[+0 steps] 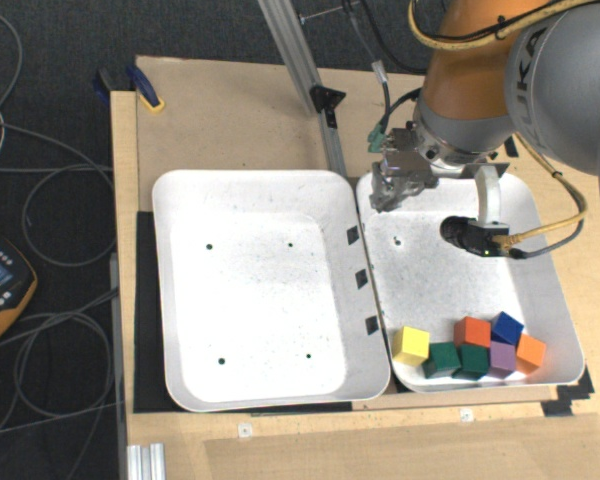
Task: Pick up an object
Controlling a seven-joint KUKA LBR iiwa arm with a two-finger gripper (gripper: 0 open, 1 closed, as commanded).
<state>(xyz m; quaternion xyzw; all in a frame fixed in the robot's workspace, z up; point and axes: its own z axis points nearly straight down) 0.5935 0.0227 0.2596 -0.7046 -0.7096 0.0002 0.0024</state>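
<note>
Two bins side by side on the bench, blocks gathered in one corner.

A cluster of blocks [470,350] is found at the 5 o'clock corner of the right bin [540,268]; the left bin [180,198] lies at its 9 o'clock, and the gripper [388,196] is hung over the right bin's 11 o'clock corner.

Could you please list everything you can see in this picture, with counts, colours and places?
Bins: two, white, side by side on the bench.
Blocks: seven, clustered at the near end of the right bin: yellow block, two green blocks, two orange blocks, blue block, purple block.
Bench: one, tan board under the bins.
Metal pole: one, grey, slanting over the bench's far side.
Cables: several, black, on the dark floor at left.
Arm: one, grey with orange band, reaching from the right.
Gripper: one, over the right bin's far end.
</note>
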